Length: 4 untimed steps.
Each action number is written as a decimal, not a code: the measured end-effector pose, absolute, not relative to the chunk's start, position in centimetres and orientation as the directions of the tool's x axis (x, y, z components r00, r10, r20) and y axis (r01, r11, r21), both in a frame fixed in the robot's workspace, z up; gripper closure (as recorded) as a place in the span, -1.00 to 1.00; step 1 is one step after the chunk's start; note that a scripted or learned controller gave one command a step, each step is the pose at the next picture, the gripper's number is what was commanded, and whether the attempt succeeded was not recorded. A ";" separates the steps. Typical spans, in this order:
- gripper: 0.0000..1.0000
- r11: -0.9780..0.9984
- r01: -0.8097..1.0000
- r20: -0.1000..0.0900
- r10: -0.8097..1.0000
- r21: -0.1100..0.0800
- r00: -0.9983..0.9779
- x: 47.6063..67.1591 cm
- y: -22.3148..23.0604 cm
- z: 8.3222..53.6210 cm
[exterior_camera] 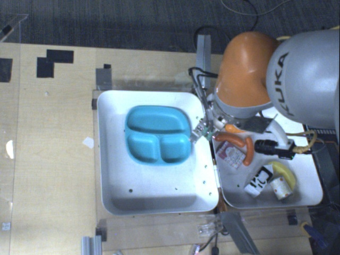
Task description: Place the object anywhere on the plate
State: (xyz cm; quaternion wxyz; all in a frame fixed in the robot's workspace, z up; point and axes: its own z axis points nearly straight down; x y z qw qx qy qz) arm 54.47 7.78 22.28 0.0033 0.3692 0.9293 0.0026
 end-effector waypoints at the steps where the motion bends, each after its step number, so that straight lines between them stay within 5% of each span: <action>1: 1.00 0.835 0.550 -0.004 0.550 0.006 -0.835 54.7 14.2 21.7; 2: 1.00 0.804 0.595 -0.003 0.595 0.006 -0.804 58.5 12.4 17.8; 3: 1.00 0.855 0.519 -0.002 0.519 0.004 -0.855 53.1 15.6 13.1; 4: 1.00 0.833 0.553 -0.004 0.553 0.007 -0.833 50.3 18.1 21.2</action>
